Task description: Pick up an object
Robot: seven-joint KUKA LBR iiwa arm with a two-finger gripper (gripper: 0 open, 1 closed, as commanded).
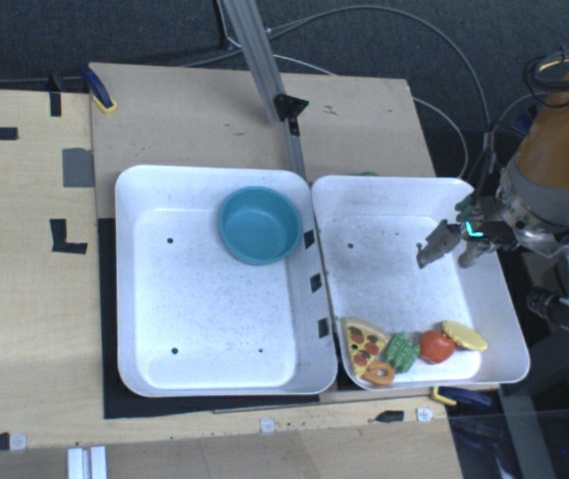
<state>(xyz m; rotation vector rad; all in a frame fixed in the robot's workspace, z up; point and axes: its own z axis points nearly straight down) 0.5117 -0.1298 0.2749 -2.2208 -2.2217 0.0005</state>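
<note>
Surface (205,108): tan board w/ two shallow white bins side by side, dark mat under them.

Left bin (155,307): holds one blue bowl (259,225), upright, in the far right corner, close to the wall it shares w/ the right bin. Rest of floor shows a few small dark dots.

Right bin (384,267): four small toy food items, all bunched along the near wall.
- Pizza slice (365,348), yellow w/ red dots, lying flat at the near left corner.
- Green leafy veg pc (399,350), just beside the pizza slice, touching or nearly so; exact type unclear.
- Red tomato-like pc (436,346), just right of the green pc.
- Yellow pc (464,335), elongated, touching the red pc on its right, near the bin's right wall.

Arm (549,158): grey w/ orange band, enters from the right, wrist above the right bin's far right part.

Gripper (449,245): dark, w/ a small teal light on its body, hovers over the right bin's bare floor near the right wall, well apart from the food items. Jaws: two dark fingers appear slightly spread, nothing between them; no object held.

Misc: grey pole (257,48) slants down from the top toward the gap between bins; cables (394,18) loop across the dark floor behind; black tape marks (65,238) on the surface at left.
</note>
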